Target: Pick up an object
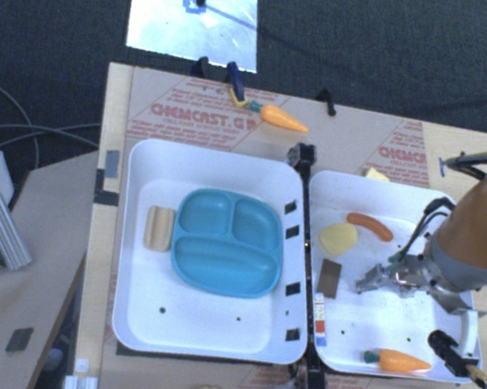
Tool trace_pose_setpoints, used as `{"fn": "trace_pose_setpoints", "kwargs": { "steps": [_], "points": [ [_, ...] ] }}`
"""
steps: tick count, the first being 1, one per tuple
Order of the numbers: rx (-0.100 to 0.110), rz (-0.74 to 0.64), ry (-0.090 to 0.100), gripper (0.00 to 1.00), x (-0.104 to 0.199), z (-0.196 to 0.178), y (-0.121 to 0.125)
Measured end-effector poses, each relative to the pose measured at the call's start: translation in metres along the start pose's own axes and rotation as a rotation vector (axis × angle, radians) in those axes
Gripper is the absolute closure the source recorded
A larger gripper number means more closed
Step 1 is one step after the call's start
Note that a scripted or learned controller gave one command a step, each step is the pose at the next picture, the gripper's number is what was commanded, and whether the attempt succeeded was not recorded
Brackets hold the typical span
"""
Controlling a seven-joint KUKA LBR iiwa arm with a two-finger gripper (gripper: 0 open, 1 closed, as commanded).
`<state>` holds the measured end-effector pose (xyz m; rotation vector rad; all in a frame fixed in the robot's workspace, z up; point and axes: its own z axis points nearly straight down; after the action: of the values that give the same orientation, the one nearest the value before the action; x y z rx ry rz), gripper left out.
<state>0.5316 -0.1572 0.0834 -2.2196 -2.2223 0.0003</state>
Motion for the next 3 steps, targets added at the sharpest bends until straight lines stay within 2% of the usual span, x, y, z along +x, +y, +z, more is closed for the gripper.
{"fn": "trace_pose_setpoints", "kwargs": {
  "steps": [1,3],
  "points": [
    [-0.003,0.001,-0.001,1.00,0.000,-0.012,0.001],
    [-0.008,-0.004,-0.002,1.00,0.005,-0.139,0.003]
  ]
}}
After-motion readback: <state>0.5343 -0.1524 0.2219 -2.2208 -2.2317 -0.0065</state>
